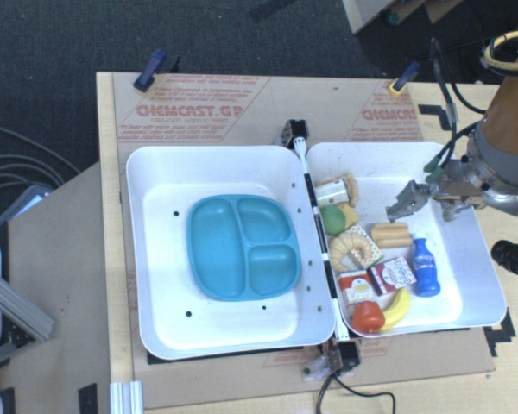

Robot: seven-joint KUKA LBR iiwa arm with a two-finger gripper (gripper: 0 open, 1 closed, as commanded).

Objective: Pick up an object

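White plastic bins sit side by side on the bench. The left bin point(155, 188) carries a blue divided plate point(242, 247) near its middle. The right bin point(466, 313) holds toy food crowded along its left wall: a can point(331, 193), green fruit point(334, 220), pretzel point(354, 248), bread stick point(391, 235), blue bottle point(424, 267), small carton point(395, 274), banana point(401, 307) and tomato point(368, 316) by the near left corner. The gripper point(412, 198) hovers toward the far right corner, fingers spread apart, gripping nothing.
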